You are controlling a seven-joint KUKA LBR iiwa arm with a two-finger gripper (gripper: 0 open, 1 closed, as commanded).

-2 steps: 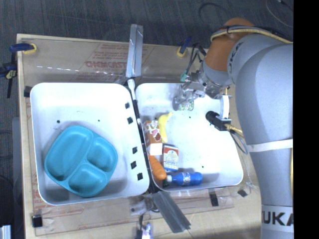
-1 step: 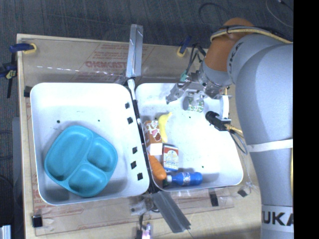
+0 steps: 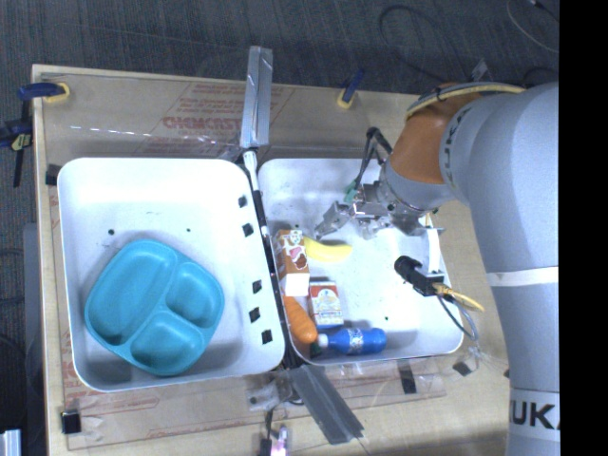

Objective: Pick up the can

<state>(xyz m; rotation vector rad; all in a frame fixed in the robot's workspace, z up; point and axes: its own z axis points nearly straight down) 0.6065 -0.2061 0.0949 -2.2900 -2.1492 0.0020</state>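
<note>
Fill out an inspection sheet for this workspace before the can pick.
Surface: bench bearing a left bin and a right bin.
Job's things: can, apparently the patterned tube lying along the right bin's left wall.
Clutter: banana, carton, carrot and blue bottle in the right bin; blue plate in the left bin.
Grippers: gripper over the right bin, just beyond the banana.
Cables: black cable at the wrist.
Surroundings: blue clamp on the bench edge; dark carpet.
</note>
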